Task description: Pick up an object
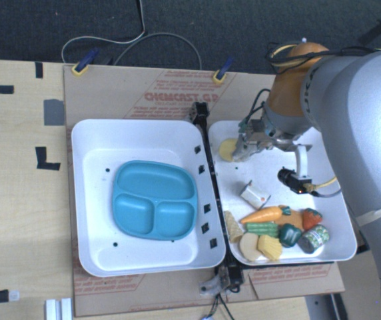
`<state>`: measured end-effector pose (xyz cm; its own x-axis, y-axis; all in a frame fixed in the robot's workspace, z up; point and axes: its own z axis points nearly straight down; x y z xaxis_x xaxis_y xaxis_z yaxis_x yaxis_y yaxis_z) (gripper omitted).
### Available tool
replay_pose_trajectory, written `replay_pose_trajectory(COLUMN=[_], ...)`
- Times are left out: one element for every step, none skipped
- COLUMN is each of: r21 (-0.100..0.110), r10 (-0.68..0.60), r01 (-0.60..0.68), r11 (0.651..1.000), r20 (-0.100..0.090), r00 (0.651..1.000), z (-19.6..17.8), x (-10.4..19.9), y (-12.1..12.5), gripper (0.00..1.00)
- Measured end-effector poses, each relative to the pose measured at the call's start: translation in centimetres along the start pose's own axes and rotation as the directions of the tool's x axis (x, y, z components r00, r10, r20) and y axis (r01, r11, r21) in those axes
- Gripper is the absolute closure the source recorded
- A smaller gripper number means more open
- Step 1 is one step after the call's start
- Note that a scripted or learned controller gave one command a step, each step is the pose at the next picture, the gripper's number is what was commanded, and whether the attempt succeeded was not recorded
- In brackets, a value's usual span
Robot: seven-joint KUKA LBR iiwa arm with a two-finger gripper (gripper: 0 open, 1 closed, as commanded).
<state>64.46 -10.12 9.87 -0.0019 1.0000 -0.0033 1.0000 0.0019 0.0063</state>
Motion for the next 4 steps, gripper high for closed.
replay_pose_trajectory(r21=[-0.002,0.007,0.015,0.017], r10=[-0.004,0.0,0.006,0.003], r01=[0.004,0.0,-0.006,-0.003], r11=[1.0,1.0,1.0,1.0], r20=[-0.005,-0.003,-0.001,-0.004], r00=[1.0,1.0,1.0,1.0], z=[-13.6,-12.7,-5.8,0.5], x=[4.6,4.3,-0.2,-0.4], y=[-3.9,-3.9,-4.5,-7.6], gripper=[1.0,0.0,0.0,0.0])
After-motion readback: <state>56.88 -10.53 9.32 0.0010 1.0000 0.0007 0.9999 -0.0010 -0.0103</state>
